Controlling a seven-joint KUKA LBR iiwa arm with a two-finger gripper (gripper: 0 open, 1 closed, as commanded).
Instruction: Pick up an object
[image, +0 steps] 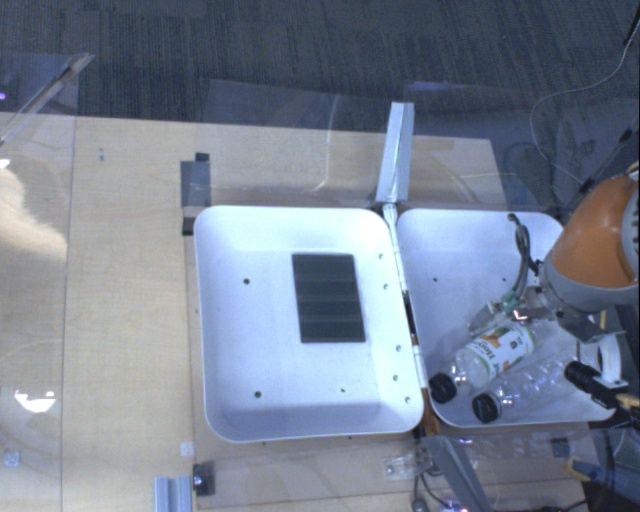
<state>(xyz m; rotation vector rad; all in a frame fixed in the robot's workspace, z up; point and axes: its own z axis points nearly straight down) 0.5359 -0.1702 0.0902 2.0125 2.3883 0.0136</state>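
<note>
1. The wooden bench (120, 330) fills most of the camera view, pale and bare on its left half, with clear plastic sheeting lying over parts of it.
2. The left bin (225, 300) is a shallow white tray with rounded corners, sitting at the middle of the bench.
3. The right bin (440, 250) is a matching white tray just beside the left one; their near edges almost touch along a narrow seam.
4. The arm (598, 250) comes in from the right, its orange band and grey wrist hanging over the right bin's right side.
5. A dark grey ribbed rectangular pad (328, 297) lies flat near the centre of the left bin, well apart from the walls.
6. A clear plastic bottle with a white-and-green label (488, 356) lies on its side in the lower part of the right bin, its black cap pointing toward the bin's lower-left corner.
7. A second clear plastic bottle (525, 388) lies just beside and below the first, also on its side with a black cap, close to the bin's front wall.
8. The gripper (520, 308) sits low in the right bin, right above the labelled bottle's upper end; it is too small and cluttered to say how its jaws stand or whether it grips anything.
</note>
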